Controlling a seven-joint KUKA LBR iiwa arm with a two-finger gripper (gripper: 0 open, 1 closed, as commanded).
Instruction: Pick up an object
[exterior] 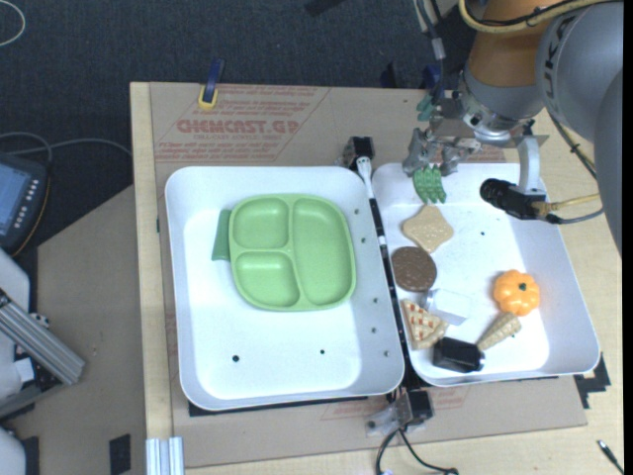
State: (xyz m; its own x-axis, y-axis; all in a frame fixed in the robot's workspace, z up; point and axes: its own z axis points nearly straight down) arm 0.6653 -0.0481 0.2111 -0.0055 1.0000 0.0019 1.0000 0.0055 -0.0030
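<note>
My gripper (432,166) hangs over the far left corner of the right bin (569,295), below the orange-banded wrist. A small green toy (428,183) sits between its fingertips, and the fingers are shut on it. Below it in the same bin lie a tan cracker (427,228), a round brown cookie (412,268), an orange pumpkin (516,291), a waffle-like wedge (422,323), a cone (499,331) and a black block (457,353).
The left bin (198,344) holds a green divided plate (293,250). A black cylinder (509,198) on a cable juts out to the right of the gripper. A white card (450,305) lies among the toys. The bins' shared rim (381,255) runs between them.
</note>
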